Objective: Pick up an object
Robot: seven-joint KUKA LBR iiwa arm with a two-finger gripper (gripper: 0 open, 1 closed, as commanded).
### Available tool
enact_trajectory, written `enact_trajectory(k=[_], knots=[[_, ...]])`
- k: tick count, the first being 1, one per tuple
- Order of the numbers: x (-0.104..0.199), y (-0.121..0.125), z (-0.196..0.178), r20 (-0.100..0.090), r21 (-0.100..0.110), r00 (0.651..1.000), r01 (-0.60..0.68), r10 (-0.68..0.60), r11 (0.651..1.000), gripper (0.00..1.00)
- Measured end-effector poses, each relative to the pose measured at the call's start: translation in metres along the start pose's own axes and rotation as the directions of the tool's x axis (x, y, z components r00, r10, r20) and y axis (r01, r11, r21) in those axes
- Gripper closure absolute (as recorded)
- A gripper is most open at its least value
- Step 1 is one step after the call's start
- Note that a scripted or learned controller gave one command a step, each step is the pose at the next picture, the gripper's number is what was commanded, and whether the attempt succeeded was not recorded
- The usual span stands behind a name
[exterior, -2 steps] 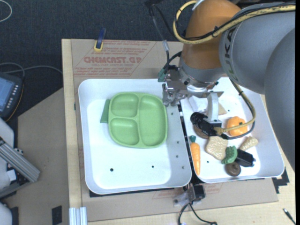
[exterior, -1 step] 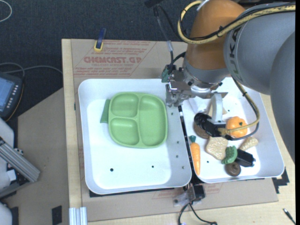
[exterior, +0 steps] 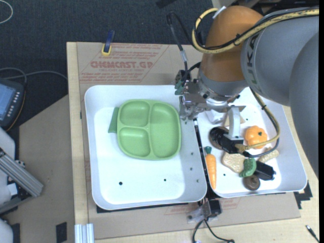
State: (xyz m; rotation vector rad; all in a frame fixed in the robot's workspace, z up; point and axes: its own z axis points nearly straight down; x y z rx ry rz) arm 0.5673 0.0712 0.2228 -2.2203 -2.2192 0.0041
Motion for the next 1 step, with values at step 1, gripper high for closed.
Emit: enact_trajectory(k=[1], knots=[[0.0036,0.0099,-0.0122,-0.001,-0.007,1.000,0.001,-0.001,1.000,1.00]])
